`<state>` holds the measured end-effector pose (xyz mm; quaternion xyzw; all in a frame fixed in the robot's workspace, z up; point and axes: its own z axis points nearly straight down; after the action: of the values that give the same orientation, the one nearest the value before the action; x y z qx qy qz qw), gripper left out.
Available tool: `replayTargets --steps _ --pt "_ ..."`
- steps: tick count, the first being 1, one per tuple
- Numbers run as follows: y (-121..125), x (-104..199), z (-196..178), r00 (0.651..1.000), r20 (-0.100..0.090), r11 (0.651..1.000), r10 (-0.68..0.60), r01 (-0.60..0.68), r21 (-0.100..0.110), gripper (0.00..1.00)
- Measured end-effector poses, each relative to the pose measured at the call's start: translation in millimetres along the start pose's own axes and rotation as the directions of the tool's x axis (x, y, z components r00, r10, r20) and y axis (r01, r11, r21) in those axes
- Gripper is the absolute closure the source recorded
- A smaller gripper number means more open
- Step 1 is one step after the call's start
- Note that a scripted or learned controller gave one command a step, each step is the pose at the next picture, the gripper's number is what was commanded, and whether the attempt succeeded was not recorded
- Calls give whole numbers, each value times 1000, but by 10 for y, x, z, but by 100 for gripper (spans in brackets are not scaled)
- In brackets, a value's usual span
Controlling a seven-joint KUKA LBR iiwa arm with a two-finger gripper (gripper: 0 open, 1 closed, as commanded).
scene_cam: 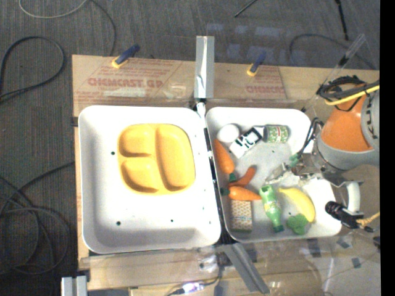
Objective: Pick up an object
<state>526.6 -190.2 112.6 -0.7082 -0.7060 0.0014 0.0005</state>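
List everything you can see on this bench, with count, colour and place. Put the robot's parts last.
Shallow white plastic bins: 2, white, side by side on the bench.
Yellow compartment tray: 1, yellow, in the left bin.
Orange toy carrots: 3, orange, left part of the right bin.
Yellow toy banana: 1, yellow, right bin, near front.
Green plastic bottle: 1, green, right bin, beside the banana.
Green-labelled can: 1, green and silver, right bin, at the back.
Tan waffle-textured block: 1, tan, right bin front.
Blue-and-yellow clamps: 2, back edge of the brown board.
Arm: 1, grey with orange band, reaching in from the right.
Gripper: 1, dark, over the right bin; finger state unclear.
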Motion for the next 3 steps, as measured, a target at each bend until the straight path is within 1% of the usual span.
replayTargets --steps 1,2,3 --pt "-248 559 219 988 11 988 -154 154 -16 0" --pt "-244 574 128 988 8 988 -153 154 -17 100" --pt "-364 729 204 982 16 981 -190 190 -25 100"
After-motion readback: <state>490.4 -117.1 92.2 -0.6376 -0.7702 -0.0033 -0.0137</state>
